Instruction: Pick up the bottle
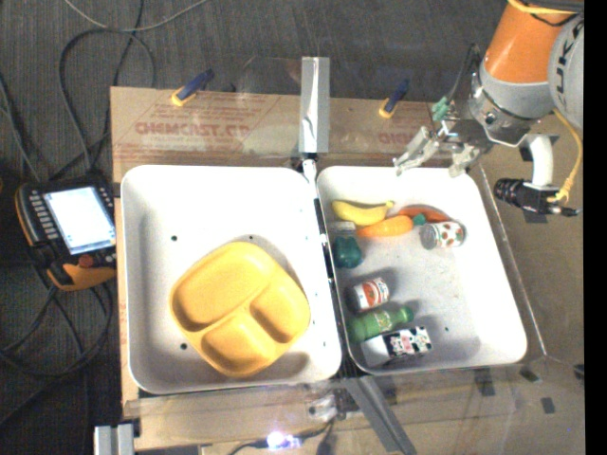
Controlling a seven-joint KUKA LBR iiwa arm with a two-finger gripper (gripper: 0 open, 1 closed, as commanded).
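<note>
The green bottle (377,321) is seen lying on its side near the front of the right bin (493,282), between a small can (372,293) and a carton (408,342); the gripper (438,155) is held above the bin's far rim, its fingers spread apart with nothing between them; a yellow divided plate (241,307) is seen in the left bin (152,254).

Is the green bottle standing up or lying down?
Lying down: the green bottle rests on its side on the right bin's floor, cap toward the right.
</note>
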